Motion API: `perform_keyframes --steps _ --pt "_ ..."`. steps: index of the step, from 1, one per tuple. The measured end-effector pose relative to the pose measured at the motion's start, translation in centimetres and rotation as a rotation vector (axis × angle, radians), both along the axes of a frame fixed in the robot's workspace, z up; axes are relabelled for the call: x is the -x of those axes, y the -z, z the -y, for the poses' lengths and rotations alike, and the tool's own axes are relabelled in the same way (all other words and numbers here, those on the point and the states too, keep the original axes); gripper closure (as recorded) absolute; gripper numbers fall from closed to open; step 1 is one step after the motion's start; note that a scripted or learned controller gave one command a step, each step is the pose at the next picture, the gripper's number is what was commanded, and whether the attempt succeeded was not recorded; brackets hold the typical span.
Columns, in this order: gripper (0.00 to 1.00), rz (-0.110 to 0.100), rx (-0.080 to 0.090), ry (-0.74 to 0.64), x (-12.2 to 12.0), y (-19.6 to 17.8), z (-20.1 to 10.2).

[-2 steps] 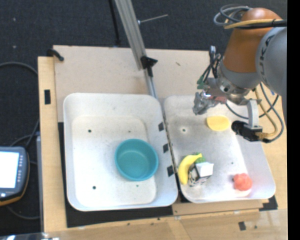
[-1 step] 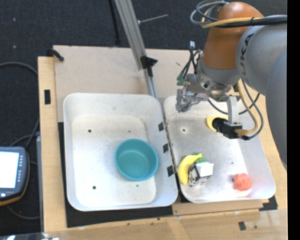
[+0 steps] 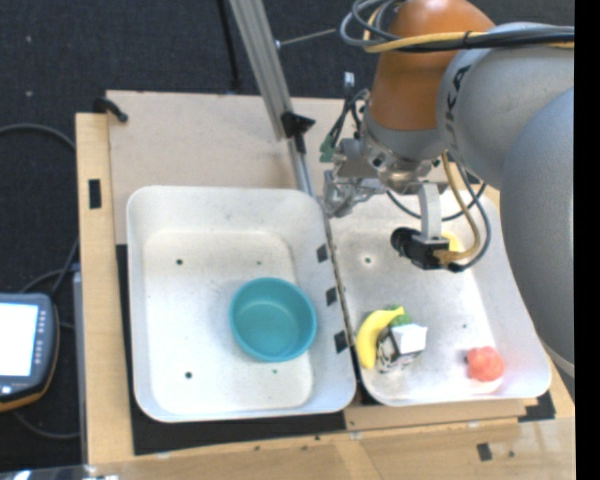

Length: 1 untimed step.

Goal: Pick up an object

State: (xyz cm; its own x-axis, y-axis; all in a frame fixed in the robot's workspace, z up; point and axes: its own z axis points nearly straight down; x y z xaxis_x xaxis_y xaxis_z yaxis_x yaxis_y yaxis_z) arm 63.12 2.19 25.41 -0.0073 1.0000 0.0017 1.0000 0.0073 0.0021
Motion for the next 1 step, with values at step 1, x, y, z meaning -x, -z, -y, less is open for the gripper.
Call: perform_keyframes --steps 1 --pt "1.0 0.0 0.0 0.0 -0.83 -0.63 -5.56"
